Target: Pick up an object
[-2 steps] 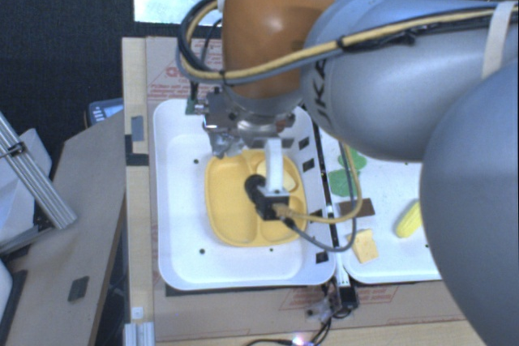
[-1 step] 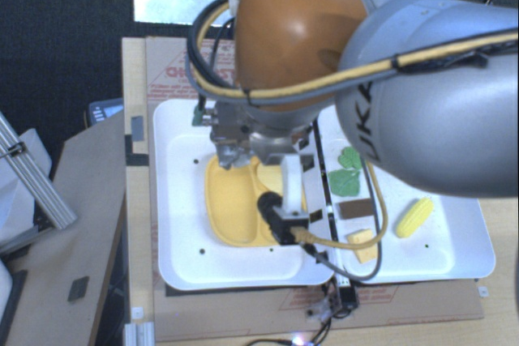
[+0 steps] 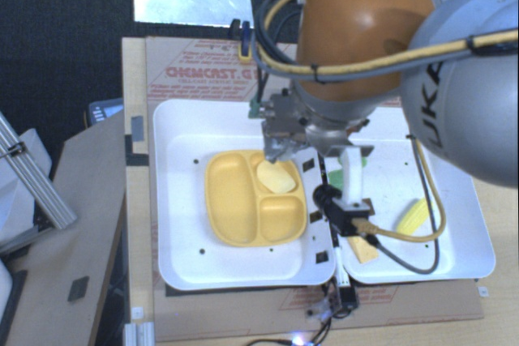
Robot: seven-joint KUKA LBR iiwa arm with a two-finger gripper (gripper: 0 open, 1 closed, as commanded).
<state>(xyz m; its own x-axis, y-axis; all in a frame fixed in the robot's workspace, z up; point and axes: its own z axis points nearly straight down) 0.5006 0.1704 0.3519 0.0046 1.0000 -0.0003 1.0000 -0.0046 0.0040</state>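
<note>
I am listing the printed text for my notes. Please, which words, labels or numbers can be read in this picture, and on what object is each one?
"CHEMCAST G...", red print on the brown board behind the bins; the arm cuts off its end.
"UKA", partial lettering on the grey arm.
Smaller red lines under "CHEMCAST": too blurred to read.

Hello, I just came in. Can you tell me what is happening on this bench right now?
A grey and orange robot arm reaches in from the right over two white bins. Its gripper hangs low over the left bin, just above a yellow divided tray that holds a pale yellow piece in one compartment. Whether it has caught anything cannot be seen. The right bin holds a piece of toy corn and an orange wedge.
</note>
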